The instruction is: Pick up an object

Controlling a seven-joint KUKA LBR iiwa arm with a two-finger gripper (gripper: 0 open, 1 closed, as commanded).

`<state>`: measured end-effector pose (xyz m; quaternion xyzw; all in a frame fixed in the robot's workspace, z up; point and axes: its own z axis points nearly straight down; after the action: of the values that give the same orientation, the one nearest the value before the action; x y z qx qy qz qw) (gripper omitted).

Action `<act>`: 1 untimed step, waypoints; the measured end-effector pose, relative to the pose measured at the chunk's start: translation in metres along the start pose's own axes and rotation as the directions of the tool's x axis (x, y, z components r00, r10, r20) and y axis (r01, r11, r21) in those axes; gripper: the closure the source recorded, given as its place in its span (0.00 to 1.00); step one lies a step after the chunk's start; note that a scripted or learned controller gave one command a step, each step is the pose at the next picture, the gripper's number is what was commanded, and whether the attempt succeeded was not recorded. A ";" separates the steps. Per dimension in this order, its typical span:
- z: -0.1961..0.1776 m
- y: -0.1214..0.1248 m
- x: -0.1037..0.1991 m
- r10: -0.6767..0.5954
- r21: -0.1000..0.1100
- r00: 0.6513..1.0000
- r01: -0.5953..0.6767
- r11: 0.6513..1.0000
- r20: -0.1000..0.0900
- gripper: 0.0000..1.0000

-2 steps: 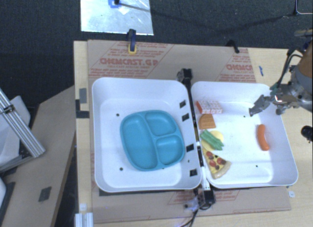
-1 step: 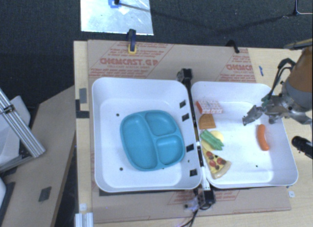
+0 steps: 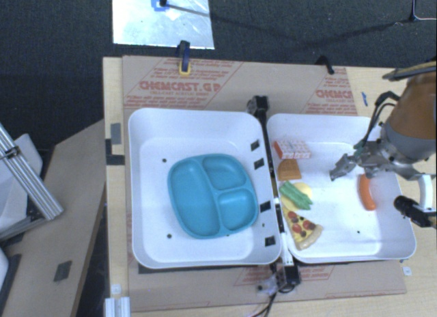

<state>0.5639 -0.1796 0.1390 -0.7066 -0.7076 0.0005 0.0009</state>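
Observation:
The right bin [image 3: 341,126] holds several toy foods. A red-and-white box [image 3: 292,149] lies at its far left, with an orange-brown toast piece [image 3: 289,169] just below it. Green beans on a yellow piece [image 3: 296,194] and a pizza slice [image 3: 302,229] sit along the left wall. An orange sausage [image 3: 367,193] lies toward the right side. My gripper [image 3: 347,166] hangs over the right bin's middle, just up and left of the sausage and right of the toast. Nothing shows in its grasp.
The left bin [image 3: 150,138] carries a blue divided plate [image 3: 212,195]. Black clips [image 3: 260,165] line the seam between the bins. The arm's grey and orange body [image 3: 413,128] covers the right bin's far right corner. White floor shows between the pizza and sausage.

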 end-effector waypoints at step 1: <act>0.052 0.000 0.001 0.000 0.000 1.000 0.000 1.000 0.000 0.00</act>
<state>0.5636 -0.1790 0.0867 -0.7067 -0.7075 0.0006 0.0010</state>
